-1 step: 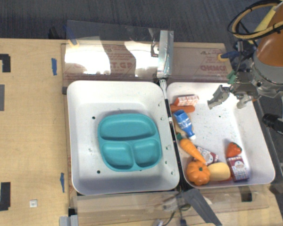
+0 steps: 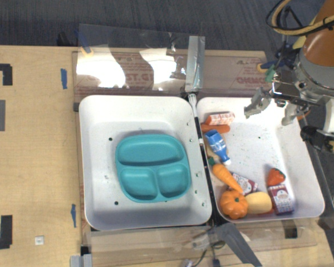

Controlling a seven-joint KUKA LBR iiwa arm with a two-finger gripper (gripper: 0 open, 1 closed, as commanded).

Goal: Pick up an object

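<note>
My gripper (image 2: 273, 110) hangs over the back right part of the right bin (image 2: 256, 135), fingers spread apart and nothing between them. Below it, toys lie along the bin's left and front sides: a red-and-white packet (image 2: 220, 118), a blue bottle (image 2: 217, 144), a carrot (image 2: 227, 176), a small pumpkin (image 2: 234, 203), a yellow piece (image 2: 259, 202), a strawberry (image 2: 275, 177) and a dark red carton (image 2: 281, 198). All of them sit apart from the gripper.
The left bin (image 2: 94, 115) holds a teal divided plate (image 2: 152, 167). A clear upright panel (image 2: 139, 65) and a grey post (image 2: 194, 65) stand behind the bins. Cables (image 2: 292, 10) loop above the arm at the right.
</note>
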